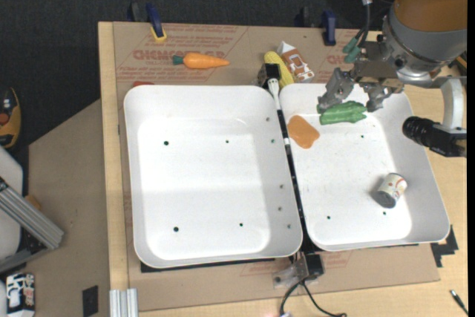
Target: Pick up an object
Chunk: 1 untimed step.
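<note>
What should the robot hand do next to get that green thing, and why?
Probably close and lift. The gripper hangs open right over the green object at the far end of the right bin, one finger on each side of it, so a squeeze looks likely to catch it.

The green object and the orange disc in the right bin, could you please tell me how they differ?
The green object is long and narrow; the orange disc is flat and roundish. The green object lies near the right bin's far edge, under the tool; the orange disc sits nearer the wall shared with the left bin, apart from the tool. Both rest on the right bin's floor, close together.
</note>
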### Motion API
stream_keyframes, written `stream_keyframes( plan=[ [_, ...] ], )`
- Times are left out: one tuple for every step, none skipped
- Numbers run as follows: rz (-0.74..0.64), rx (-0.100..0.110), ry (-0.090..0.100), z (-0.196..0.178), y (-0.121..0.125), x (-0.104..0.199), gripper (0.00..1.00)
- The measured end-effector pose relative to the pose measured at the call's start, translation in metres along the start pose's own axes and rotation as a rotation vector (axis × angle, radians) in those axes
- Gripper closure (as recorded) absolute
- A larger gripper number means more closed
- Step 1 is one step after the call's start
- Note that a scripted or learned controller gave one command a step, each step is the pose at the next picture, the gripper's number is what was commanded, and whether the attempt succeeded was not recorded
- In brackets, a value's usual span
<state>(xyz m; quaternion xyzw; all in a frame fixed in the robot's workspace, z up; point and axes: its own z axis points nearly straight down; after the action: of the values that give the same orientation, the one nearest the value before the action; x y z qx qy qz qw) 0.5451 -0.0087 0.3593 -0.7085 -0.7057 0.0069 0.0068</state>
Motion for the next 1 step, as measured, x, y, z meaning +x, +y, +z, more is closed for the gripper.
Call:
stream_keyframes(
  plan=[
    [-0.011, -0.012, 0.002, 0.0273, -0.0312, 0.0699, 1.0]
  ],
)
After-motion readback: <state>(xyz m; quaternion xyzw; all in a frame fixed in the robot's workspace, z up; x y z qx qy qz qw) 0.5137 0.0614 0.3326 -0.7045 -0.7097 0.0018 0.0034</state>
